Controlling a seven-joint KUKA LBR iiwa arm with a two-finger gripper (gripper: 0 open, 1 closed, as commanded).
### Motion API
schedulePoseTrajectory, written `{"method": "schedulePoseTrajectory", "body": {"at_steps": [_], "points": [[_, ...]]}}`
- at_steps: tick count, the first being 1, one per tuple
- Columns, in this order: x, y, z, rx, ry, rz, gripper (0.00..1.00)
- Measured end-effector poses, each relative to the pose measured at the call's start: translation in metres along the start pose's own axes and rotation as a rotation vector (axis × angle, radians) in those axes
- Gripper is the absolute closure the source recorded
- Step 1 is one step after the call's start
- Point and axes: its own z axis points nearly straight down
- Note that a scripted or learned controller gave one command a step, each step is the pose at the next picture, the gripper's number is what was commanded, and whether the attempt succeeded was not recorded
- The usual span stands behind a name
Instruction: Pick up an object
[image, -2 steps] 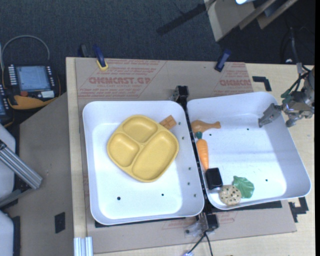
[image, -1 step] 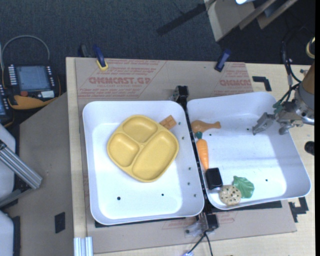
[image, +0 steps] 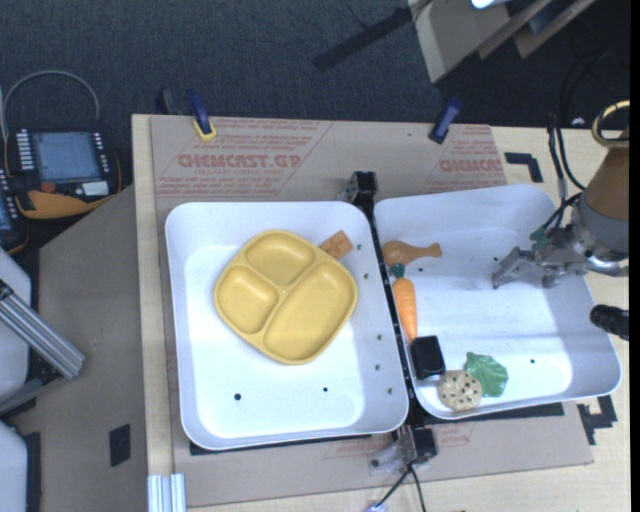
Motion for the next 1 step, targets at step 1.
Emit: {"method": "schedulePoseTrajectory", "body": {"at_steps": [1], "points": [[-0.0007, 0.0003, -0.0112, -0.003, -0.004, 0.0, 1.0]]}}
